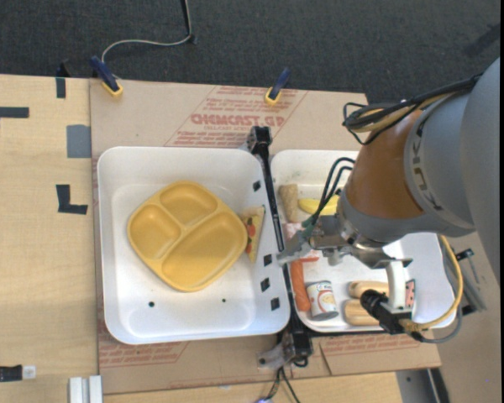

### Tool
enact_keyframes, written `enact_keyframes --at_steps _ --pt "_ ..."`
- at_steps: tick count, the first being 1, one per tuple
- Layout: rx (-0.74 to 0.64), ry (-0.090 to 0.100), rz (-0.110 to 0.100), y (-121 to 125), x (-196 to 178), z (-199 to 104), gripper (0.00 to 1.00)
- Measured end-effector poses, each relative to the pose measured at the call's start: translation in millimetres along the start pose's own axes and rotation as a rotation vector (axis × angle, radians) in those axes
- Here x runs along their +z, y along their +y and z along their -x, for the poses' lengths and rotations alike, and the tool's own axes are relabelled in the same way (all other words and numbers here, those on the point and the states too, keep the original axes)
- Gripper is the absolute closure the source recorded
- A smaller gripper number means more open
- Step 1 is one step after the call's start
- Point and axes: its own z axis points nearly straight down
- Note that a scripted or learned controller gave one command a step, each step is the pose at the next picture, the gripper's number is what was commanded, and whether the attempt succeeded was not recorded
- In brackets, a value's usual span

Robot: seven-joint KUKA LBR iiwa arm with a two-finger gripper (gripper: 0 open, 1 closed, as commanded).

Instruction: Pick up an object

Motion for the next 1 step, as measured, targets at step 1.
enact_keyframes --at_steps 1 --pt "-0.001 0.0 -0.001 0.3 -9.3 -0.4 1.0"
